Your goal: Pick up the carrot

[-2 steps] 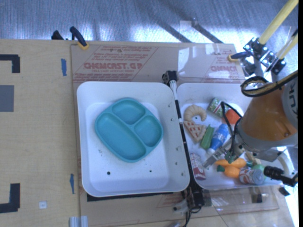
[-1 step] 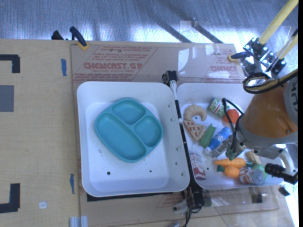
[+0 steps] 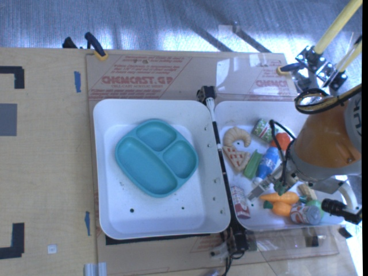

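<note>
Two bins: left bin [image 3: 109, 171] holds tray [image 3: 156, 157], wide margins. Carrot [image 3: 280, 199] lower right, crowded by toys near right bin's front edge. Gripper [image 3: 275, 184] just above; finger state unclear.

The carrot [image 3: 280, 198] is a small orange toy with a green top, lying roughly level in the lower right of the frame, inside the right-hand bin near its front edge.

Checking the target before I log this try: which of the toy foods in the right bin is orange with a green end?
The carrot, lying near the bin's front by the end effector. The croissant is tan and the pizza slice is tan with red.
</note>
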`<act>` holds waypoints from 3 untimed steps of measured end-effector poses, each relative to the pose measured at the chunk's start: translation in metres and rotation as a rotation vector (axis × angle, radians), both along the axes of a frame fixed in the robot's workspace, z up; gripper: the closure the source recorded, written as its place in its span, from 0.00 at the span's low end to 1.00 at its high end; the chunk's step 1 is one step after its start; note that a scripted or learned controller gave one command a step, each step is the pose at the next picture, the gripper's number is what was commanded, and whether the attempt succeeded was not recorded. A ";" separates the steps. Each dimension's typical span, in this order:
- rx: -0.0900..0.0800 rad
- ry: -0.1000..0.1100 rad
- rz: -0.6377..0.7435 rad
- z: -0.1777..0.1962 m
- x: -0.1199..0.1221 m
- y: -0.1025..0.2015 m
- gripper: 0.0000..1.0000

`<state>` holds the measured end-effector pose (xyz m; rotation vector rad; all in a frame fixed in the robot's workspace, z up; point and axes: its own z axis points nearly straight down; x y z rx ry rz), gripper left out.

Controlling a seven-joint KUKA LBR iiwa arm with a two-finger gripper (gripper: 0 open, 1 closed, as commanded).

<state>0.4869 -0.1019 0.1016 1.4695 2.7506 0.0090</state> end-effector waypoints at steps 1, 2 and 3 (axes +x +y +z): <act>0.001 0.013 0.289 -0.011 -0.004 -0.009 0.00; -0.003 -0.003 0.285 0.002 0.001 -0.008 1.00; 0.006 0.016 0.010 0.084 -0.005 0.058 1.00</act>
